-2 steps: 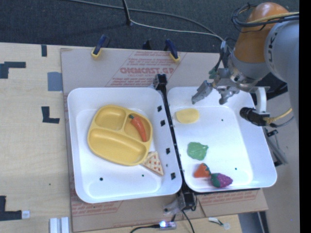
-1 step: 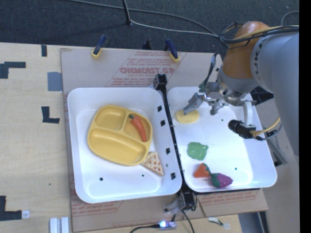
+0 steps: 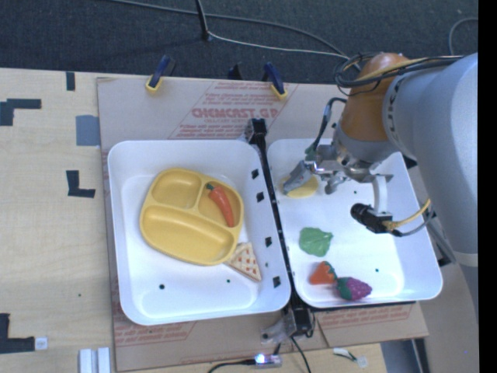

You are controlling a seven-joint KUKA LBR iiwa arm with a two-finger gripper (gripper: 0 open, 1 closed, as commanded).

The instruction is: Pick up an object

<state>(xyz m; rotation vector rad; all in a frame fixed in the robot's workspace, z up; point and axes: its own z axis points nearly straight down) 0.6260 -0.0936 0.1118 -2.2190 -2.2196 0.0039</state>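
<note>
My gripper (image 3: 312, 185) hangs low over the upper left part of the right bin (image 3: 411, 286), its fingers (image 3: 294, 181) spread open. A pale yellow piece (image 3: 304, 190) lies on the bin floor right under the left finger, partly hidden by it. It is not held. Further down the same bin lie a green leafy piece (image 3: 315, 241), a red-orange strawberry-like piece (image 3: 323, 273) and a purple grape bunch (image 3: 354, 288), all well apart from the gripper.
The left bin (image 3: 128, 286) holds a yellow divided plate (image 3: 182, 228) with a red chili (image 3: 221, 203) in one compartment. A waffle-like wedge (image 3: 246, 262) lies by the plate's lower right. A black divider (image 3: 268, 208) separates the bins. The arm (image 3: 435, 123) covers the right bin's upper right.
</note>
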